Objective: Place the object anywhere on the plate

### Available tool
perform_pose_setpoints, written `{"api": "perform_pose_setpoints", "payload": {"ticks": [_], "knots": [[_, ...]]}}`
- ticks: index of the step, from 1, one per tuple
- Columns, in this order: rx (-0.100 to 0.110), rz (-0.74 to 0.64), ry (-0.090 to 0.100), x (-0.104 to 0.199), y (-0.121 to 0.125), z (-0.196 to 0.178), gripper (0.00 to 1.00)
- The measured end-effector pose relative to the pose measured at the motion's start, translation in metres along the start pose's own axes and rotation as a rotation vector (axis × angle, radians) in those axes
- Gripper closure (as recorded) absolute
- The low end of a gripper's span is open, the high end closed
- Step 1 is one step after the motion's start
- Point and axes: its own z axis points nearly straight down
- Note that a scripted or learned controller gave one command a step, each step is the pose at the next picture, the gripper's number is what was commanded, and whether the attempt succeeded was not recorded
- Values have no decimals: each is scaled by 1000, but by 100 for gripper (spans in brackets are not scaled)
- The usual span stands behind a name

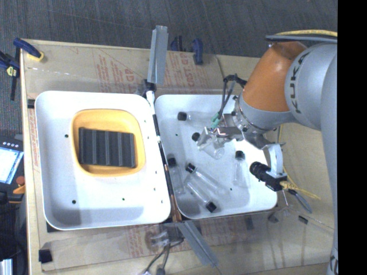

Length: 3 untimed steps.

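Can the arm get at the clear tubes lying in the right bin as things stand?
Probably yes. The gripper hangs over the right bin, and the clear tubes lie uncovered on its floor below, with nothing on top of them.

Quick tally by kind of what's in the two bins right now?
Yellow plate with a dark ribbed centre, left bin: 1
Clear tubes with black caps, right bin: about 5; they are see-through and overlap, so the count is rough
Total: about 6
The gripper hangs over the right bin.
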Motion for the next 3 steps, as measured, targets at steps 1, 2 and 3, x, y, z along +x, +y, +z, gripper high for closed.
{"api": "perform_pose_setpoints", "payload": {"ticks": [1,2,3], "knots": [[0,-241,-1,51,19,10,100],[-4,-603,-4,110,60,26,100],[-4,-602,-5,110,60,26,0]]}}
